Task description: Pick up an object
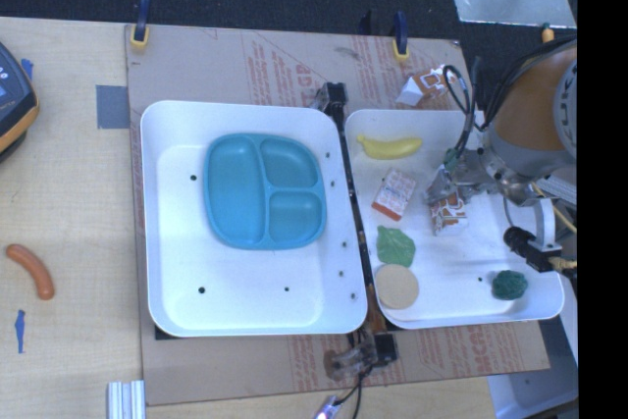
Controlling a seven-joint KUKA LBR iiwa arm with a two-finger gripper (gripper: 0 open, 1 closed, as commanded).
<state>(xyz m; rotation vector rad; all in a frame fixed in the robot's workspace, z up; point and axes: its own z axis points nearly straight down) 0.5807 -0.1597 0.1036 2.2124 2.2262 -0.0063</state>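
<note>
The gripper (449,196) sits low in the right bin (471,309), its metal fingers (439,187) down around a small brown-and-white carton (448,214); whether they are closed on it or merely beside it cannot be told. Just beside the carton, toward the bin's middle, lies a red-and-white packet (393,194). A yellow banana (390,147) rests along the far edge, near the far left corner. A green leafy piece (396,246) and a tan round disc (397,287) crowd the near left corner, and a dark green lump (509,285) sits by the near right corner. Bare white floor remains along the bin's near middle. The left bin (167,240) holds a blue divided plate (265,190), with open floor along its near edge. On the bench (69,201), well apart, lies a sausage (31,270)
</note>
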